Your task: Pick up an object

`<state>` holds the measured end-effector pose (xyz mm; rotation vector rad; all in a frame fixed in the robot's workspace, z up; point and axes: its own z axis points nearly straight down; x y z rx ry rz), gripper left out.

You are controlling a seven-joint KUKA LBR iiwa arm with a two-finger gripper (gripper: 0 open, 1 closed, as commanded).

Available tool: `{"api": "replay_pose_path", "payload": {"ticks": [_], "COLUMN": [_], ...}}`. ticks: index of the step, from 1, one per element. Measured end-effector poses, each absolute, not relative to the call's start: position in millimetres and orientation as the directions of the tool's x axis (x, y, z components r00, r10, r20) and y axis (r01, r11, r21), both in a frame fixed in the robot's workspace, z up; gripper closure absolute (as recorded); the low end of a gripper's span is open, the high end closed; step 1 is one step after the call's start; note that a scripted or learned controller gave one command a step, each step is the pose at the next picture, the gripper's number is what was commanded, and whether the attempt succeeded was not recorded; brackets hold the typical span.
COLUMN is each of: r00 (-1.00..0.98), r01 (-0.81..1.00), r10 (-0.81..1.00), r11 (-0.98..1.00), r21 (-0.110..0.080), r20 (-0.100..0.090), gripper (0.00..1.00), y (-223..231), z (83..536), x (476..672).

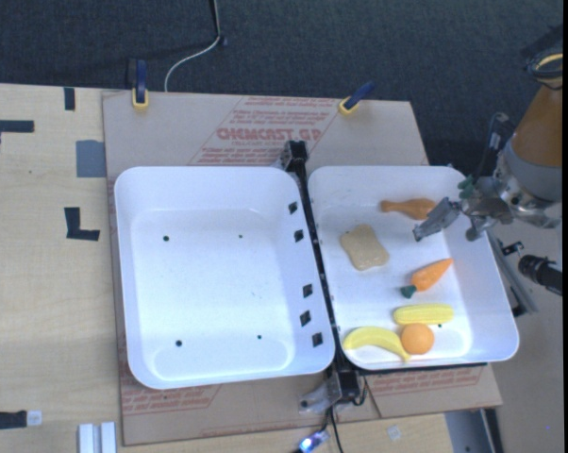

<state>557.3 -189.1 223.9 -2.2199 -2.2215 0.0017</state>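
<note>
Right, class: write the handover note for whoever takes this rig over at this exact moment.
Gripper: open, holding nothing, over the upper right part of the right bin, next to the drumstick.
In the right bin: drumstick near the far wall, cracker in the middle, carrot to its right, corn, orange and banana along the near wall.
Done: nothing picked yet; every item lies on the bin floor.
Left: close on one item, probably the drumstick since it is nearest, and lift it.
</note>
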Motion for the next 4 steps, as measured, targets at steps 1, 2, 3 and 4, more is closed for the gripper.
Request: {"api": "replay_pose_path", "payload": {"ticks": [1, 2, 3, 4], "r00": [-0.005, -0.005, -0.001, -0.001], "r01": [1.000, 1.000, 1.000, 1.000], "r10": [1.000, 1.000, 1.000, 1.000], "r11": [0.005, 0.005, 0.001, 0.001], "r21": [-0.005, -0.004, 0.010, 0.011], "r20": [0.002, 0.002, -0.006, -0.005], "gripper": [0.00, 0.00, 0.00, 1.00], "y": [-146, -102, -97, -97], "z": [164, 118, 87, 99], "x": [591.5, 619.2, 595.9, 597.2]}}
